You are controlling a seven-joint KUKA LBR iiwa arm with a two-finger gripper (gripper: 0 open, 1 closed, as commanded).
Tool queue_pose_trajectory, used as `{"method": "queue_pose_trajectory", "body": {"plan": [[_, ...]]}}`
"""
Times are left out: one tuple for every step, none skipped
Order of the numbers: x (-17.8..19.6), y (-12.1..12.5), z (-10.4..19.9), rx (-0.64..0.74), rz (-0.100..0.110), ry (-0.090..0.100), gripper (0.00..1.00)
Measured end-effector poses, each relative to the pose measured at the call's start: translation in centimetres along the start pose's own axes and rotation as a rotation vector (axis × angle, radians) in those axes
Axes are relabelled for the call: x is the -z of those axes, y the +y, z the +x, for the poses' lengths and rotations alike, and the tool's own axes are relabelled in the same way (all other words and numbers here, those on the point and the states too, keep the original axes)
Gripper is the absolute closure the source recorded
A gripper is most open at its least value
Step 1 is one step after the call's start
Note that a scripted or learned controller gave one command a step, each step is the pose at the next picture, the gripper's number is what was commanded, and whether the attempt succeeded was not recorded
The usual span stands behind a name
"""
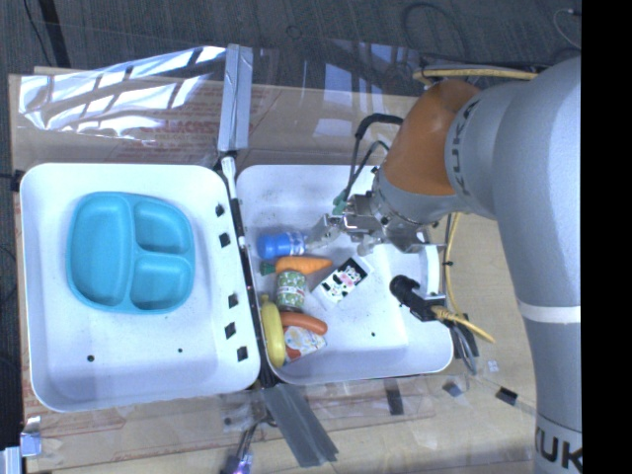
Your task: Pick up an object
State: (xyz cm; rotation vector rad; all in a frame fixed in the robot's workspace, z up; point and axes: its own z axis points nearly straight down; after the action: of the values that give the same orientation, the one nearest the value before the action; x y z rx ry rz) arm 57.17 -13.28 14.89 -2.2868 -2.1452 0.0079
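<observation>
A dark floor surrounds my wooden bench (326,102), which carries two shallow white plastic bins. The left bin (49,354) holds a light-blue, three-section plastic plate (130,250). At three o'clock of it, in the right bin (395,358), lies a cluster: a yellow toy banana (273,332), a blue plastic bottle (278,243), an orange toy carrot (304,264), a small green-labelled can (290,289), and a black-and-white patterned card-like packet (341,282). My gripper (348,223) hangs at one o'clock of the carrot; whether my jaws stand apart or together, I cannot tell. The carrot looks light, rigid and somewhat slick, so I judge that pinching across its thick middle is safest.
</observation>
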Motion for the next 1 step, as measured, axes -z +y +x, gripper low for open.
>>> {"method": "queue_pose_trajectory", "body": {"plan": [[-5.76,-2.45,-5.39,0.19,-0.005,0.0,0.0]]}}
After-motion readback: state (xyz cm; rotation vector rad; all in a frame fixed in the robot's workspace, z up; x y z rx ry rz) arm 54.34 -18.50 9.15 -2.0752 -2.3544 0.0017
